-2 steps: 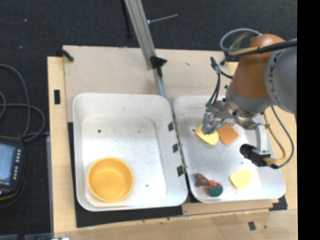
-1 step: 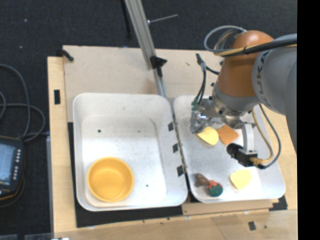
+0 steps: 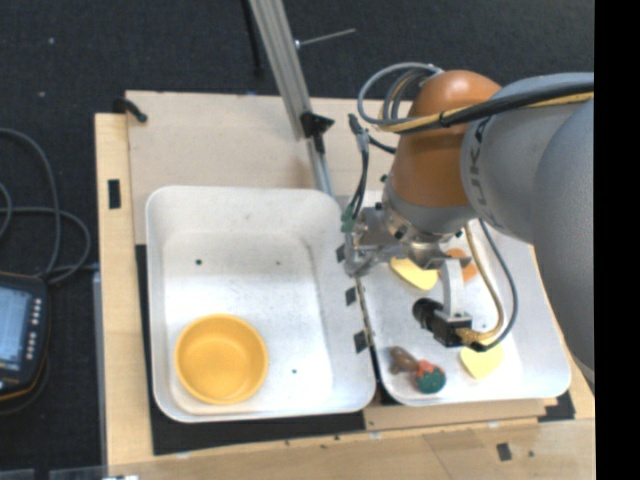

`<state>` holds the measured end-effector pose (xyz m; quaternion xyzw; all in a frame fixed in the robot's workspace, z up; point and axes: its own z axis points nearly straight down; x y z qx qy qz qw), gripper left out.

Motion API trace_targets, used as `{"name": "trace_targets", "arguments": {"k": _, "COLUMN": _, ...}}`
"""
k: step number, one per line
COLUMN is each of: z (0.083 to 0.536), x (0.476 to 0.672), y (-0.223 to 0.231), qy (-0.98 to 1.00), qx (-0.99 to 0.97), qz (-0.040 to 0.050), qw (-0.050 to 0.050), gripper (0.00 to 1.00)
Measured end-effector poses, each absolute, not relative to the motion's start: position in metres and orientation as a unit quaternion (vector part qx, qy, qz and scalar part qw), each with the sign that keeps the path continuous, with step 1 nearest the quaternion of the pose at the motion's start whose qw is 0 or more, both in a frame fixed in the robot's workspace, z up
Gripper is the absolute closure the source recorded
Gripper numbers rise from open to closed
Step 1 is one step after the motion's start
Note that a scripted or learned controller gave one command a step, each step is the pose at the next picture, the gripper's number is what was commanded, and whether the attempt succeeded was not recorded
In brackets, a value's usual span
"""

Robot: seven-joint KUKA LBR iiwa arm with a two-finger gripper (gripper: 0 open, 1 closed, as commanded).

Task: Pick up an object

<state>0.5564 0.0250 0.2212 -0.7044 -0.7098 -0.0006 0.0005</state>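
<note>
Hovering over the right bin (image 3: 535, 368) — the gripper (image 3: 380, 240), jaw state impossible to tell; yellow bowl (image 3: 221, 358) at eight o'clock.

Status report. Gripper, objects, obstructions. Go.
Gripper low over right bin, finger state unclear. Yellow pieces, small brown and green items loose in that bin. Yellow bowl in left bin.
</note>
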Motion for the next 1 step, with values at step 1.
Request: {"name": "trace_targets", "arguments": {"k": 1, "z": 0.2376, "x": 0.5488, "y": 0.0686, "qy": -0.71, "qx": -0.704, "qz": -0.0019, "qw": 0.0, "gripper": 1.0}}
